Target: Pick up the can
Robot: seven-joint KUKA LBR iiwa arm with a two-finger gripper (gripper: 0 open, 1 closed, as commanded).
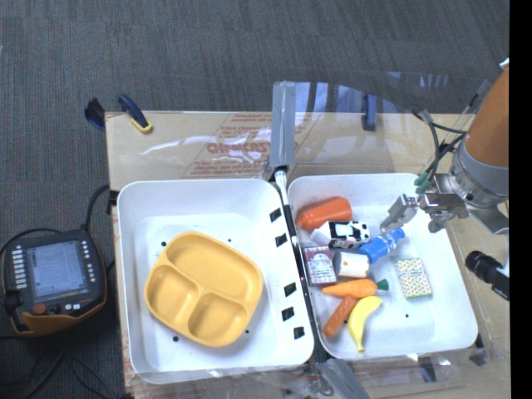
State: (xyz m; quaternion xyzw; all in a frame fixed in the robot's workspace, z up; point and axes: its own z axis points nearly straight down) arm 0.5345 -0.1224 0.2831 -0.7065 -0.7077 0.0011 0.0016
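Below us, from a slanted overhead camera, we see a bench carrying two shallow white bins side by side. The left bin (133, 214) holds a yellow divided plate (204, 288) with three compartments, lying flat near its middle.

The right bin (453, 306) holds a cluster of small things toward its left half. At the top of the cluster lies an orange-red sausage-shaped toy (324, 212). Just below it sits a small black-and-white carton (347, 233), and to its right a blue bottle (381, 245) lies on its side. Beneath these we see a short white can with a red end (352, 264), lying on its side between a small dark red box (319, 265) on its left and the blue bottle up to its right. Under the can lies an orange carrot (350, 288), with a second orange piece (338, 316) slanting down from it and a yellow banana (362, 319) beside that. A pale patterned packet (413, 278) lies apart, to the right of the cluster.

The grey arm with its orange band (490, 123) comes in from the right. Its gripper (397, 214) hangs over the upper right part of the right bin, just above the blue bottle and up and to the right of the can. We see one grey finger (400, 213) clearly; whether the pincer is apart or together we cannot tell. Nothing shows between its fingers.

On the floor at the left lies a grey and orange control pendant (51, 279).
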